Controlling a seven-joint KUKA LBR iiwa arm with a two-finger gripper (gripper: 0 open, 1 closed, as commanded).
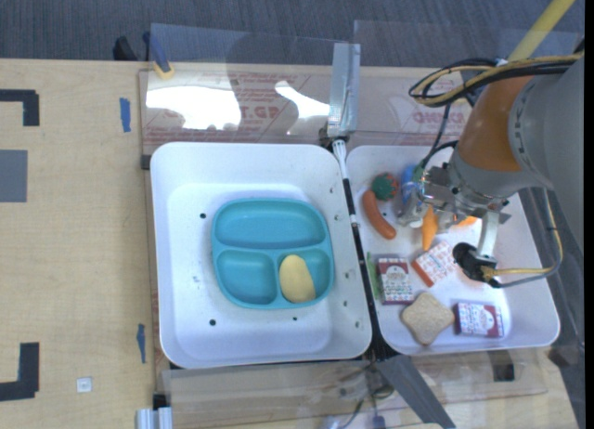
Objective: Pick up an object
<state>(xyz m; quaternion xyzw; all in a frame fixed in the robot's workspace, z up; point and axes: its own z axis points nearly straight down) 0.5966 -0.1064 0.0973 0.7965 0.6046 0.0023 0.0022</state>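
Observation:
My gripper (422,202) is low in the right bin (538,325), at its upper middle, under the grey arm with the orange band (492,130). An orange carrot (429,230) lies directly at the gripper's lower end, touching or nearly touching it. A red sausage (378,214) lies just left of it, and a green and red toy (382,184) sits at its upper left. Small printed cartons (394,280) (436,261) (478,318) and a slice of bread (426,317) lie nearer the front.
The left bin (176,232) holds a teal divided plate (269,227) with a yellow potato (297,279) in its lower right compartment. A metal divider (345,93) stands behind the bins. A black cable fitting (473,260) hangs beside the gripper.

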